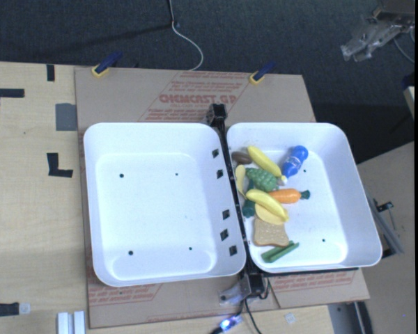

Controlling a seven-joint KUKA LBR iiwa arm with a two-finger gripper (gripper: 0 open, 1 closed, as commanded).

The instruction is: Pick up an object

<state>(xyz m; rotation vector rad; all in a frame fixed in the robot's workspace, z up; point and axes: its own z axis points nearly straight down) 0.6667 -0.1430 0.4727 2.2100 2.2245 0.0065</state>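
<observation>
The right bin (331, 207) holds a cluster of toy food along its left side. It includes two yellow bananas (263, 161) (266, 204), a blue bottle (294, 160), a dark green leafy piece (260, 180), an orange carrot (287, 195), a tan bread slice (270, 234) and a green bean pod (279, 251). My gripper (359, 45) hangs high at the top right corner of the view. It is well beyond the bin's far right corner and over the dark floor, far from every object.
The left bin (153, 200) sits beside the right one on a cardboard sheet (195, 96). Black clips (226, 214) run along the seam between the bins. A thin cable (184, 33) lies on the dark floor behind.
</observation>
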